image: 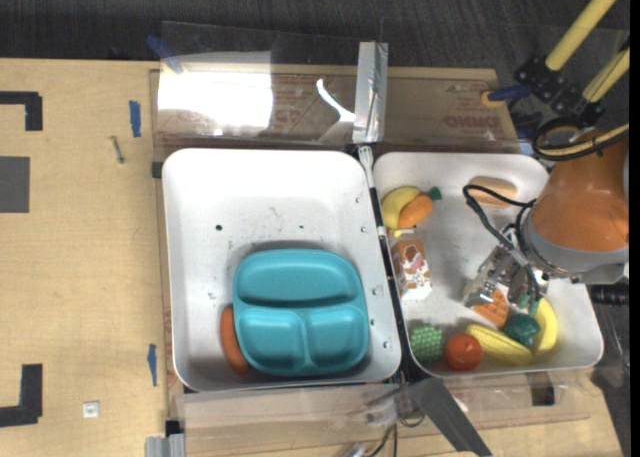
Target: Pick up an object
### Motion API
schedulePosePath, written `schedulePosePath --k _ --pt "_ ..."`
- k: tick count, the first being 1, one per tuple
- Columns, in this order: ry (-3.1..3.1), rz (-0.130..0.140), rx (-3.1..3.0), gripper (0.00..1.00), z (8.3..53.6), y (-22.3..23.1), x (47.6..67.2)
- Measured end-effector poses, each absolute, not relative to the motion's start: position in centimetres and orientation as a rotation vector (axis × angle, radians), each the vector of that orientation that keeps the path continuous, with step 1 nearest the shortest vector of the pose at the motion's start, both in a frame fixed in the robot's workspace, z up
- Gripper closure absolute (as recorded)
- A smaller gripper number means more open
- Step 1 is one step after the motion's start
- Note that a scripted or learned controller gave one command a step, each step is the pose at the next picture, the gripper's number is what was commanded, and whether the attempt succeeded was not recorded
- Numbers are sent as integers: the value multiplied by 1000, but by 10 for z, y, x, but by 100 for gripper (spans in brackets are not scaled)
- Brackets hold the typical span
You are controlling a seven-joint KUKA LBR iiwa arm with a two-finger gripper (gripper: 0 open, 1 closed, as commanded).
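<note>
My gripper (503, 287) is lowered into the right bin (455, 235), near its front right part. Just below it lie a small orange piece (489, 311), a teal object (521, 328) and a yellow banana (545, 323). A second long yellow item (500, 344), a red tomato (463, 351) and a green bumpy item (427, 341) sit along the front wall. A clear packet (411, 267) lies left of the gripper. A yellow fruit (398, 204) and an orange carrot (417, 209) rest at the back left, and a pale sausage-like item (493, 188) at the back.
The left bin (200, 205) holds a teal divided plate (299, 310) with an orange object (231, 339) partly under its left edge. A clear upright divider (369, 93) stands behind the bins. Cables (505, 215) hang from the orange wrist (590, 207).
</note>
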State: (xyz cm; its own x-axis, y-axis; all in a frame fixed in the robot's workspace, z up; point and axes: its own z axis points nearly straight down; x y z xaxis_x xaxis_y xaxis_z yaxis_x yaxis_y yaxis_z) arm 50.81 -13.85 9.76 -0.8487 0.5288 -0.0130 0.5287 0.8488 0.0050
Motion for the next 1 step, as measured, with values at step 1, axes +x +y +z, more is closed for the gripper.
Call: schedulePosePath --k 1 --pt "3008 2 861 0 97 -138 508"
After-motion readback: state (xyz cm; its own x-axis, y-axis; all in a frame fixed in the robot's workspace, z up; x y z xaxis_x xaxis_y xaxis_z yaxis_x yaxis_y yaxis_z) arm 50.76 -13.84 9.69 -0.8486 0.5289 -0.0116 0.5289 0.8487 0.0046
